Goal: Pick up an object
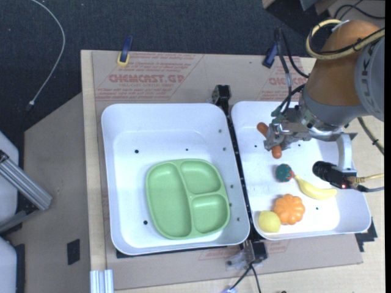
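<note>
Hovering over carrot (276, 151) (right bin (348, 221)) — arm (336, 66)

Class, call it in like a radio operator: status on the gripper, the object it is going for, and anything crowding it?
Gripper low in right bin, over orange-red piece; grip unconfirmed. Teal ball, banana, pumpkin, lemon lie nearer the camera, apart from it.

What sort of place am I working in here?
Likely a robotics lab test bench: two white bins on a cardboard sheet, toy food like a pumpkin and banana, loose cables on carpet.
</note>
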Tool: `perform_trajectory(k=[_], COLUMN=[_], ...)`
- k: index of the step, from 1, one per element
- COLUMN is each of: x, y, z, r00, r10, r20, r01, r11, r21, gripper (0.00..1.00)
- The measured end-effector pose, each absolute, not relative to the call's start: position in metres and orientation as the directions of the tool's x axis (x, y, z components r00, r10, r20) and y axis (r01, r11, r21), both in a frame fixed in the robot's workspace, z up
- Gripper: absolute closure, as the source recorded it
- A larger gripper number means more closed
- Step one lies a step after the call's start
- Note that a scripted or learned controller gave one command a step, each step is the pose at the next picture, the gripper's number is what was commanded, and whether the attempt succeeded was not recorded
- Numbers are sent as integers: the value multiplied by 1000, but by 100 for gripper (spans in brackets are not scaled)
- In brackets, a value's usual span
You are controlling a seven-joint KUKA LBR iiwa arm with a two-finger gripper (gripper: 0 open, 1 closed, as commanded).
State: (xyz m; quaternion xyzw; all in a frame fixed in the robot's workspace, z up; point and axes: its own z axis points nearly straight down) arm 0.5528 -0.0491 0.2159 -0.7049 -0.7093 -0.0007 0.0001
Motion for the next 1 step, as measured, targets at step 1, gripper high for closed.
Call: perform_trajectory(k=[1], x=[574], y=[4], z=[208], r00=[-7], r10=[1000], r20=[2], r01=[1000], r11=[7], r21=[2], gripper=[100])
